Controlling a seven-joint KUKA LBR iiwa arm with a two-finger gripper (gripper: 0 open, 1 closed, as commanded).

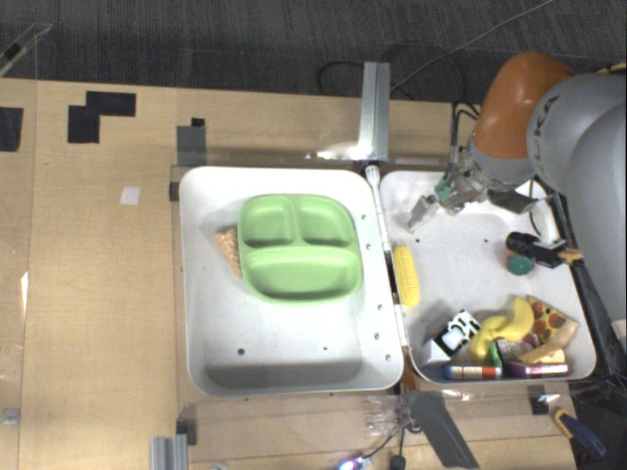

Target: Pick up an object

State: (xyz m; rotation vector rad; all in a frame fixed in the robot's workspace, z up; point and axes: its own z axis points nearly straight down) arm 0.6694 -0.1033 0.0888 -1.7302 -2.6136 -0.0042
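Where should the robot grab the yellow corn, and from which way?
Probably at the middle of the corn, coming straight down. It lies flat and long against the right bin's left wall, so the fingers should close across its narrow width; the wall side looks tight.

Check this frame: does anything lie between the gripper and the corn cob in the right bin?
Nothing visible does. The gripper hangs over the upper left of the right bin, and the corn cob lies below it along the bin's left wall, with bare white floor between them. The other items cluster at the lower right.

The wooden bench (98,292) bears two white bins (284,375) side by side.
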